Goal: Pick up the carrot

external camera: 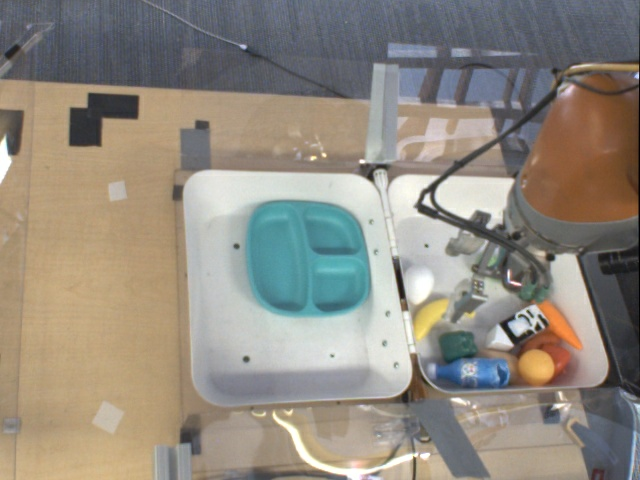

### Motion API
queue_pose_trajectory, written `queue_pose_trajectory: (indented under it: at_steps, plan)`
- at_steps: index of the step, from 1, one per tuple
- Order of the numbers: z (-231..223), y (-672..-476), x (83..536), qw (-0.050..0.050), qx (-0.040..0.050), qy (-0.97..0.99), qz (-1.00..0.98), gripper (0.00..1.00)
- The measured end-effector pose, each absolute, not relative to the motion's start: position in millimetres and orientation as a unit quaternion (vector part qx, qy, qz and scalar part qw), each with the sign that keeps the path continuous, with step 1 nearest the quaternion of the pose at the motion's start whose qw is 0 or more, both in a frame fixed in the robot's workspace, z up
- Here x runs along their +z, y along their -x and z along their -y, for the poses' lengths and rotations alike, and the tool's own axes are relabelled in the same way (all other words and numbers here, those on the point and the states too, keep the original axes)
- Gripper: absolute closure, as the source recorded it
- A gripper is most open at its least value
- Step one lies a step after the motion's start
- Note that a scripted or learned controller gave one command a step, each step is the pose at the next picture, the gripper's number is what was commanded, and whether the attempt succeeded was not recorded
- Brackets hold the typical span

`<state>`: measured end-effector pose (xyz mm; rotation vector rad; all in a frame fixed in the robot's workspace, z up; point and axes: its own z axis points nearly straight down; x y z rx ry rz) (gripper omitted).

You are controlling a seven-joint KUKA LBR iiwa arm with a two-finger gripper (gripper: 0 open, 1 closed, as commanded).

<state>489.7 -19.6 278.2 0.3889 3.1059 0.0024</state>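
The carrot (560,324) lies in the right bin (592,368), near its right wall, a short orange cone whose long axis runs slantwise from upper left to lower right; it is not between the fingers (478,293) but apart from them, to their right and a little below. I cannot tell if the fingers are open or closed, because the wrist hides them partly. Around the carrot are a black-and-white block (526,323), an orange ball (537,367), and further left a green piece (459,345), a blue bottle (473,372), a yellow banana (430,318).
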Motion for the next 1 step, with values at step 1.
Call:
queue_pose_trajectory:
  at_steps: [1]
  plan:
    - [19.6, -489.7, 278.2, 0.006, 0.0008, -0.124, -0.992, 0.00]
